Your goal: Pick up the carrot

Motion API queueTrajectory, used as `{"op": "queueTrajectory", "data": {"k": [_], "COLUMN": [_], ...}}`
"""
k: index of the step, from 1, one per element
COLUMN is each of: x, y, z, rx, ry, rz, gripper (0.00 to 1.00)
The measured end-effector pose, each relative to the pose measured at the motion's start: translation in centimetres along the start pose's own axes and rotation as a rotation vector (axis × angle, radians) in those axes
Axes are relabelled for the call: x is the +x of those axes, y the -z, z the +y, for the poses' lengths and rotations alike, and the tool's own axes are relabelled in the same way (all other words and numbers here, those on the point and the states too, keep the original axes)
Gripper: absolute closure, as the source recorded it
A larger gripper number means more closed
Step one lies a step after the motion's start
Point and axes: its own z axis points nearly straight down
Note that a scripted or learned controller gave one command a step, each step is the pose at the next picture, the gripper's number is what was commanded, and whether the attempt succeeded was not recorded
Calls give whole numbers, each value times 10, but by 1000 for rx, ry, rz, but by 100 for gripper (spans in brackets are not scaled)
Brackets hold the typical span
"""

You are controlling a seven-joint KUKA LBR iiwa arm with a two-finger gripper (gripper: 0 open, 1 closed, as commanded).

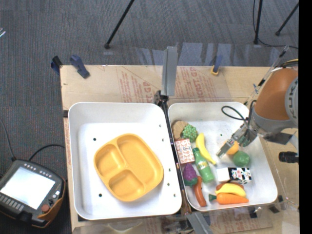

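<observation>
The carrot [232,199], orange with a green stub at its left end, lies flat in the front right corner of the right bin [214,110]. My gripper [225,150] hangs low over the middle right of that bin, well behind the carrot and apart from it. A small orange piece [235,148] sits right against the gripper, and whether it is held is unclear. The grey arm with its orange band [273,99] reaches in from the right.
A yellow-orange curved piece [232,189] lies touching the carrot's far side, and a black-and-white box [240,174] sits behind it. A round green toy [241,158], a green bottle [202,165], a banana [204,147] and a red piece [200,195] crowd the bin. The left bin holds a yellow divided plate [127,165].
</observation>
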Motion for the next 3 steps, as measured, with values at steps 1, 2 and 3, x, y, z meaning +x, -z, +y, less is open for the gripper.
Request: {"op": "queueTrajectory", "data": {"k": [1,2,3], "x": [1,18,-1], "y": [10,11,110], "z": [2,-24,16], "rx": [0,0,-8], "ry": [9,-21,-84], "rz": [-2,-1,-11], "gripper": [100,100,100]}}
